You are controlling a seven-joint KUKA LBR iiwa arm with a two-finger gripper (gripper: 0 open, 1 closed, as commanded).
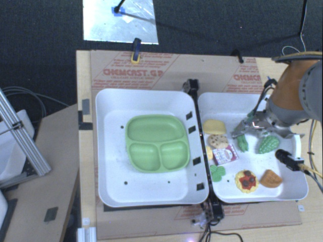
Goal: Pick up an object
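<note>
My gripper (257,130) hangs low over the back middle of the right bin (237,101), open, with nothing seen between its fingers. Just in front of it lie a small dark green piece (243,143) and a knobbly green piece (269,143). Further left sit a yellow block (214,126), a speckled cookie (218,140) and a pink packet (224,155). Along the front lie a green leafy piece (217,173), a small pizza (247,181) and an orange wedge (271,178).
The left bin (108,135) holds a green divided plate (155,147). A black hinged divider (196,130) runs between the bins. The arm's orange band (295,87) hangs over the right bin's far right corner. A black part (287,159) overlaps the right rim.
</note>
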